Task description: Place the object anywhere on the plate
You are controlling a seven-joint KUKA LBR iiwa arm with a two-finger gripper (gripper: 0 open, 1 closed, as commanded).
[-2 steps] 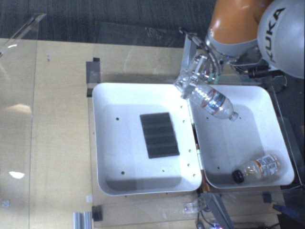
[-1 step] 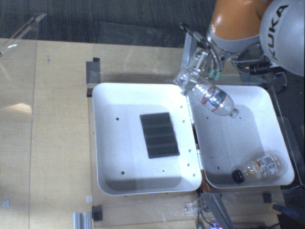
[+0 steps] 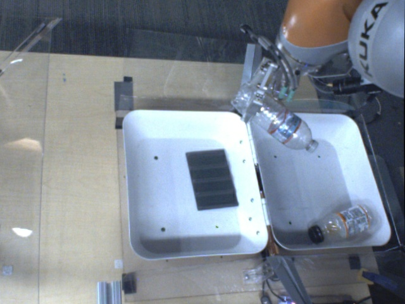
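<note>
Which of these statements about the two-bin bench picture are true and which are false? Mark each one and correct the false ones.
1. A dark rectangular plate lies in the left bin. True.
2. A clear bottle is between the fingers of the gripper, lifted over the right bin. True.
3. The held bottle already rests on the plate. False: it hangs at the right bin's upper left corner, apart from the plate.
4. A second bottle stands upright in the left bin. False: it lies on its side in the right bin, near the lower right corner.
5. The second bottle has a dark cap. True.
</note>
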